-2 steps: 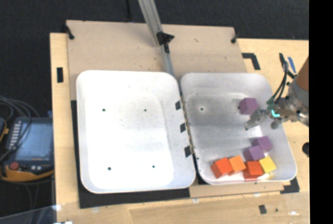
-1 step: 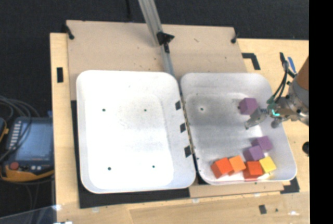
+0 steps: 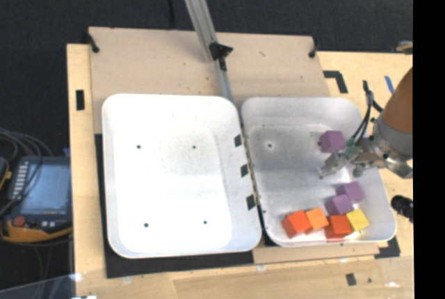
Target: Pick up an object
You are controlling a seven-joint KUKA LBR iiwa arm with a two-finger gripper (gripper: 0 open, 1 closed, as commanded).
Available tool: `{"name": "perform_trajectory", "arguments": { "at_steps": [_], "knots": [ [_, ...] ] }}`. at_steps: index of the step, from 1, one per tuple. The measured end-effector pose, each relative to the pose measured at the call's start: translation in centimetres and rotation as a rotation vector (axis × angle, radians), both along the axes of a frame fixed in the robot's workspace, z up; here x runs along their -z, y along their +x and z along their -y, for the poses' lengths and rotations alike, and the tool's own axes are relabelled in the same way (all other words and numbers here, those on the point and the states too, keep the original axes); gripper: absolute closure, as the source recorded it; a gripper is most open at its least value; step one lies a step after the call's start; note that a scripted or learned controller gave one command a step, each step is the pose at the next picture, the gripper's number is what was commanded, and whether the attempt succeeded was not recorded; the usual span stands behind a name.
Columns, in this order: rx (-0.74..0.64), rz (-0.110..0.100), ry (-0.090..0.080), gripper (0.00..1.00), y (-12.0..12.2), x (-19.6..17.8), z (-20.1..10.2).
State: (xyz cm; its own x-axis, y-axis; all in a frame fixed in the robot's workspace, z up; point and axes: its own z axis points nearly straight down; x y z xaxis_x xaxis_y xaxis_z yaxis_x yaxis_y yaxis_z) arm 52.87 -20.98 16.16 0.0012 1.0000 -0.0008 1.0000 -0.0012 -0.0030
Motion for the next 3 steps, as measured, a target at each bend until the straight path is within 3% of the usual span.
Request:
{"name": "perform_trajectory", "arguments": {
  "at_steps": [1,2,3],
  "knots": [
    [0.003,0.000,0.000,0.00,0.4,4.4,-0.2],
    [0.001,0.005,-0.002,0.00,0.6,6.4,-0.1],
    [0.006,0.011,-0.003,1.00,0.7,5.1,0.1]
  ]
}}
